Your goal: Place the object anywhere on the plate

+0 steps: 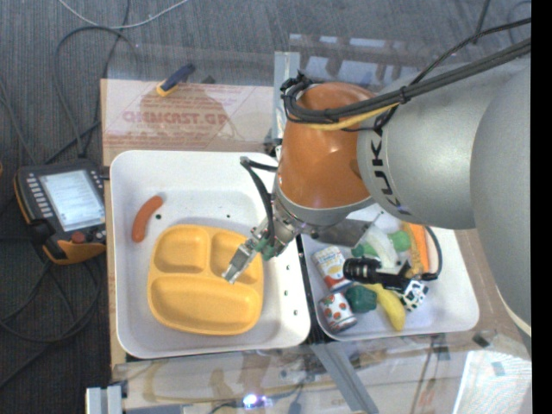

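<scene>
A yellow divided plate (pixel 203 287) lies in the left bin (pixel 129 317) as the arm's pincer (pixel 242 260) hovers above its upper right compartment; whether the tips are apart or clamped cannot be told. No object is visibly carried. An orange sausage (pixel 147 217) lies beside the plate, placement seemingly pending.

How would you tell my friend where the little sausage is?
Look in the left bin, the one with the big yellow plate. The sausage lies on the white floor just past the plate's upper left corner, not touching it. It is the only small orange-red stick there; everything else small sits in the right bin.
</scene>
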Robot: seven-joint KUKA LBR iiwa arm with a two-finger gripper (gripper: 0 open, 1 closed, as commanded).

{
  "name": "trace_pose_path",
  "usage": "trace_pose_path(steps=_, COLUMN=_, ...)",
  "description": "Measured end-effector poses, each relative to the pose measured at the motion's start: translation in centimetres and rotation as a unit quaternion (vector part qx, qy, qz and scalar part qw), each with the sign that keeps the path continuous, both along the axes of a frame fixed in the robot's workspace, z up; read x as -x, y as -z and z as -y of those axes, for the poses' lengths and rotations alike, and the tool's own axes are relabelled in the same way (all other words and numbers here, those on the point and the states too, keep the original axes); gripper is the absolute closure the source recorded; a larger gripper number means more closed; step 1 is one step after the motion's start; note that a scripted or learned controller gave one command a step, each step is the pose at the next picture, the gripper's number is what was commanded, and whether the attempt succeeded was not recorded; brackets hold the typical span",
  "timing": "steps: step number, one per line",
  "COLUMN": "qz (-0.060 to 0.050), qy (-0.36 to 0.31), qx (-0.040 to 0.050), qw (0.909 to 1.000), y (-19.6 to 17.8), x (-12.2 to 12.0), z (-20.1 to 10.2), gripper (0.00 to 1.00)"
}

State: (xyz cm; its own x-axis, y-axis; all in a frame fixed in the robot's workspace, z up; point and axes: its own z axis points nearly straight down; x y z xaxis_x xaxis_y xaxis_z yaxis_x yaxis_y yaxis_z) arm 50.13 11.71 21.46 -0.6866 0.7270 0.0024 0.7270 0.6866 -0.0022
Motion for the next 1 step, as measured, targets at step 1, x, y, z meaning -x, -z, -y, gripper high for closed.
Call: trace_pose_path(steps=1, qz=0.009, qy=0.078, qx=-0.0043, qw=0.9969, y=12.19, x=1.29, z=-1.32, gripper=0.00)
